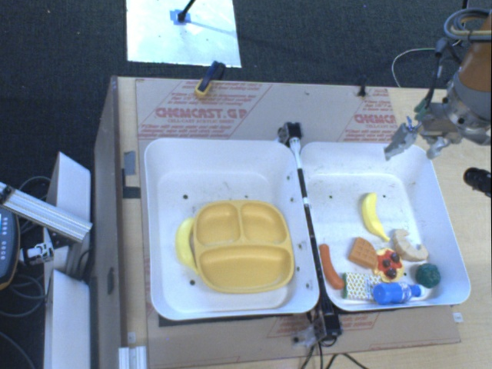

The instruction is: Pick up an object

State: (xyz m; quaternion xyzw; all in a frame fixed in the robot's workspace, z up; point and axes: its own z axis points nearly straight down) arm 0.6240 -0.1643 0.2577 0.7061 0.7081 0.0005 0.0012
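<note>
Two white bins (231,156) side by side, jaws (419,138) spread open over right bin's far corner, gripping nothing, banana (373,215) below

The yellow plate (184,243) lies mostly hidden under the divided tray (242,246).

The bench (231,106), faced in protective sheeting printed with red lettering, carries two shallow white bins touching at its centre, the left bin (165,206) at nine o'clock and the right bin (338,187) at three o'clock.
</note>
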